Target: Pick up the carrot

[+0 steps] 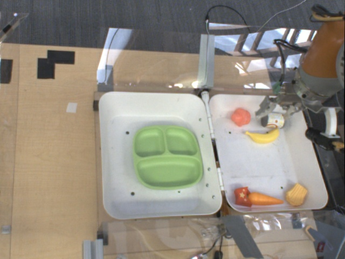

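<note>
While the arm hangs over the right bin's far side, the green divided plate [167, 156] sits well to the gripper's left in the left bin [116, 144], probably a drop spot. Nearer, a red ball [241, 116] and banana [263, 136] lie just beside the gripper [276, 114]; whether it grips anything I cannot tell. The carrot [264, 199] lies well apart, along the near wall, between a red pepper [242, 196] and a yellow piece [297, 194]. No readable writing.

I've got the carrot [265, 199] lying flat along the near edge of the right bin [269, 166], orange and tapered. Its point faces right and its thick end touches a red piece [242, 196].
</note>
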